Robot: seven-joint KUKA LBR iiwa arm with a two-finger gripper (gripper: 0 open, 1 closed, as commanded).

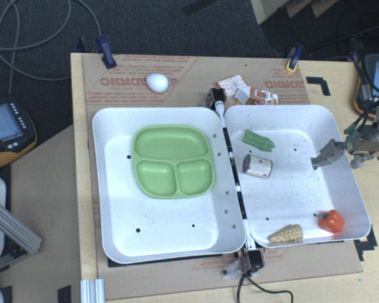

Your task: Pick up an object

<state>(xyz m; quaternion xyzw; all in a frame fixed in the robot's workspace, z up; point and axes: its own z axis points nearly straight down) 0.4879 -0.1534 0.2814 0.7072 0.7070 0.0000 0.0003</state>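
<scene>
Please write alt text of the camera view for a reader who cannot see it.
The gripper hovers at the right bin's right side, holding nothing; that bin contains a green block, a small can, a cone and a red object. The left bin holds a green divided plate.

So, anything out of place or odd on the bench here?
Yes: a white egg sits on the cardboard behind the left bin, outside both bins. Crumpled wrappers also lie behind the right bin.
</scene>
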